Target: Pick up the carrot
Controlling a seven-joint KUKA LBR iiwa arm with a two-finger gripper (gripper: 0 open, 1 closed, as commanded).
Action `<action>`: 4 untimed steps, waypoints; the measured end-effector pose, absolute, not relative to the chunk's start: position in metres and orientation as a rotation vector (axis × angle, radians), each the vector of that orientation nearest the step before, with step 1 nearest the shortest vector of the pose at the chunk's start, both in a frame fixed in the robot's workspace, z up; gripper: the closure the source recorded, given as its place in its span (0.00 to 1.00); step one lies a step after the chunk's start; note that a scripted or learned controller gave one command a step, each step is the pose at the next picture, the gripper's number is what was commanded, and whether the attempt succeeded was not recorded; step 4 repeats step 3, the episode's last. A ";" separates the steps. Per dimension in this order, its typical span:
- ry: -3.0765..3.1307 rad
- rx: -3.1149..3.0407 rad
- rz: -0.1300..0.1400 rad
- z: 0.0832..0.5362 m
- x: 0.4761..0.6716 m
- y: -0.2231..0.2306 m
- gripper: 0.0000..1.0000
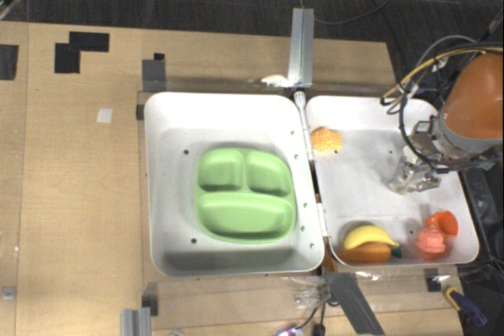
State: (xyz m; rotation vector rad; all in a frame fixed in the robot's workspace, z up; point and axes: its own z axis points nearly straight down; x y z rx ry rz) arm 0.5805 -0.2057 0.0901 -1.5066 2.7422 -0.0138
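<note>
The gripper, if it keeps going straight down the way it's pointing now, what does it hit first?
Most likely bare floor of the right bin beneath the gripper. The carrot lies nearer the camera, outside that line, though depth is hard to judge.

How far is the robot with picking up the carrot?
Nothing looks done yet: the carrot lies at the right bin's front edge, beside the banana. In hand: the gripper hovers apart, further back. Left: reaching, grasping and lifting the carrot.
</note>
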 end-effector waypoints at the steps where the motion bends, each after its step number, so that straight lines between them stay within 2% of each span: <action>1: 2.742 -1.508 -0.011 0.089 0.580 -0.205 0.00; 2: 2.339 -2.083 -0.013 0.089 0.567 -0.176 0.00; 3: 1.828 -2.543 -0.016 0.090 0.561 -0.107 0.00; 4: 1.828 -2.543 -0.016 0.090 0.561 -0.107 0.00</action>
